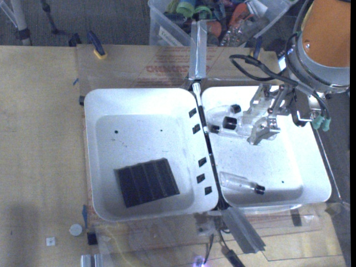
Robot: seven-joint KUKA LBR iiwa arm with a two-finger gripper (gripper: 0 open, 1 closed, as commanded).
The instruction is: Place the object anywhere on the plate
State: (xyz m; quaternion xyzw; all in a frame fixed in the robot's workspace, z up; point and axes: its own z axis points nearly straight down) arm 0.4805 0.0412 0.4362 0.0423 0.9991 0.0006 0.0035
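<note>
A black ridged square plate (pixel 147 181) lies flat in the front of the left bin (pixel 105 110). In the right bin (pixel 300 166) a clear tube with a black cap (pixel 241 183) rests near the front left. A second clear piece with black caps (pixel 227 120) lies toward the back left of that bin. My gripper (pixel 261 131) hangs low over the right bin's back half, just right of that second clear piece. Whether it touches the piece is hard to tell.
A metal divider (pixel 201 132) with black clips separates the two bins. Behind them stands a clear tub of colourful items (pixel 222 4). Black cables (pixel 250 65) loop near the arm at the back right. Small bits lie on the wooden bench (pixel 33 149) at the front left.
</note>
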